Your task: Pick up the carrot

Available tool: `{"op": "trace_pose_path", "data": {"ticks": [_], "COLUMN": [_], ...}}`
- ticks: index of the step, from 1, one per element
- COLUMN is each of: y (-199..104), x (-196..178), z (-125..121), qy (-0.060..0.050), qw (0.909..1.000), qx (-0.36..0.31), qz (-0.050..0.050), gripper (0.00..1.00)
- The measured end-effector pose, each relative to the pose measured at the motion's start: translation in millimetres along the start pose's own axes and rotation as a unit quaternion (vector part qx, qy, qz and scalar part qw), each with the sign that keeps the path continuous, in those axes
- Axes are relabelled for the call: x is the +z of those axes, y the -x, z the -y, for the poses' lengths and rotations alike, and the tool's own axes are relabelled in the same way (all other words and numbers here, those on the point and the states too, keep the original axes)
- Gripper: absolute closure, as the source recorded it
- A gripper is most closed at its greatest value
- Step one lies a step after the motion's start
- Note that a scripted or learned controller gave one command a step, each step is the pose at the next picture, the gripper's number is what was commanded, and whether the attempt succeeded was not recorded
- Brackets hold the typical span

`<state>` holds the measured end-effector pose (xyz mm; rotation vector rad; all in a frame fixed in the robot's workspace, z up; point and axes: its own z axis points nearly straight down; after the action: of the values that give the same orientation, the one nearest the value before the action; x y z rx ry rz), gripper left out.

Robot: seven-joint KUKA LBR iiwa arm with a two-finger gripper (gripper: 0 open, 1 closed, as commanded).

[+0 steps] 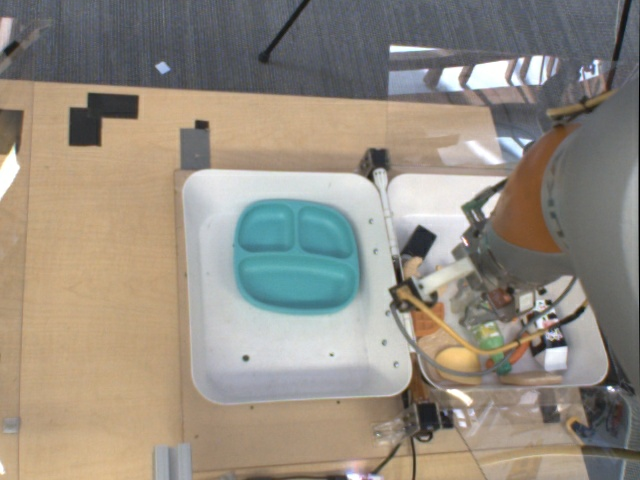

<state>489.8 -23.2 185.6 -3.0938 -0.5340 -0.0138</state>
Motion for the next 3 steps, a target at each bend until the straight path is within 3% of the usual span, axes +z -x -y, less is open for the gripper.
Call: {"op": "trace_pose_path", "data": {"ticks": [1, 2, 3], "y": [1.3, 29.8, -4.2], "x": [0.8, 51.0, 97.9], "z": [-1.8, -70.7, -108.6], "qy": [0.001, 0.0, 0.0], "qw": [1.0, 0.9998, 0.9993], "qx": [0.001, -0.019, 0.038], "qz": [0.001, 0.007, 0.001], "gripper": [0.0, 0.0, 0.0]}}
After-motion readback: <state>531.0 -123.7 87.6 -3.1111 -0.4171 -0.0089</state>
